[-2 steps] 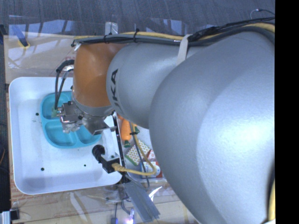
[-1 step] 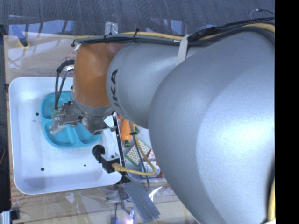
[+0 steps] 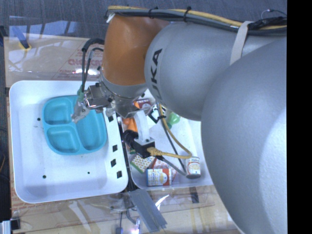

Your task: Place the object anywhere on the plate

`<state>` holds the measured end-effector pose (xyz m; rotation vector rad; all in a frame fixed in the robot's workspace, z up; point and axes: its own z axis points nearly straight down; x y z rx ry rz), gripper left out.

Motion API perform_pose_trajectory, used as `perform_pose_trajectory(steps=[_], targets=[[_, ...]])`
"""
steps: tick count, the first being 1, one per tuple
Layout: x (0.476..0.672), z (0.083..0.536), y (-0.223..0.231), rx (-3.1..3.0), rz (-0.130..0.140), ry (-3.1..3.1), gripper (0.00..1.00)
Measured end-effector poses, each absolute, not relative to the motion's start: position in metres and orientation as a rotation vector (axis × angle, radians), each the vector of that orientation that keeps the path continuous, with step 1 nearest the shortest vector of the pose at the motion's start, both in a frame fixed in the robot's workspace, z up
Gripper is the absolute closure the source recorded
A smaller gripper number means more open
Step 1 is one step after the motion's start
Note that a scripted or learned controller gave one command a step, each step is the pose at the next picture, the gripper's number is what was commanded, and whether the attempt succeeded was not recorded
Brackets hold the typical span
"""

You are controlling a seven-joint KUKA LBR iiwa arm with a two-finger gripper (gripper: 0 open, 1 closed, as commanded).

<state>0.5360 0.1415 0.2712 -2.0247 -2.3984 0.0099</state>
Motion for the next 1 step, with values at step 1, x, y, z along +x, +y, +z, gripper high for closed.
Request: perform_pose_trajectory(steps=[1], targets=[[0.536,0.2779,0.1417,-2.015,0.021,-2.402,1.0]])
